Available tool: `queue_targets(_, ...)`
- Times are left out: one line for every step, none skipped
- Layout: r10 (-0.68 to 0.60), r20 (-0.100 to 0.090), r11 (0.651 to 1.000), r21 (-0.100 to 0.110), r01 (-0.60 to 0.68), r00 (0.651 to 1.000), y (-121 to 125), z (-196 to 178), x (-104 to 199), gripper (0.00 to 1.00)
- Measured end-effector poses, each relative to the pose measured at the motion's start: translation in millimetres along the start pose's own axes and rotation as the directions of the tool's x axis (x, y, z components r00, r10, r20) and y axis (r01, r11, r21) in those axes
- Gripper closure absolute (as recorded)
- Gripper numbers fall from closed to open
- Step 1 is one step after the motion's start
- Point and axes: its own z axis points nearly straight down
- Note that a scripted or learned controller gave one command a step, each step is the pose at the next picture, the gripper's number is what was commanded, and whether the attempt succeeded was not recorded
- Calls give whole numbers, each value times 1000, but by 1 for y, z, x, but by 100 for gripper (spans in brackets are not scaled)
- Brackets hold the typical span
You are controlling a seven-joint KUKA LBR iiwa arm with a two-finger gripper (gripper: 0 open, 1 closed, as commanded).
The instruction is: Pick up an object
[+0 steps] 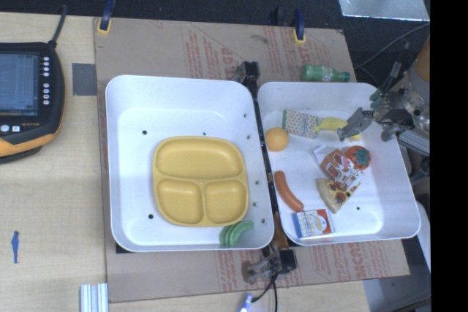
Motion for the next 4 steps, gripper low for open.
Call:
queue_targets(0,0,1000,3,0,1000,25,59,-23,0)
queue_targets(-1,0,1000,2,1,1000,32,141,11,0)
queue_targets(-1,-1,1000,3,1,1000,-2,151,-11,0)
queue_targets(-5,0,1000,4,5,1000,-1,141,-12,100)
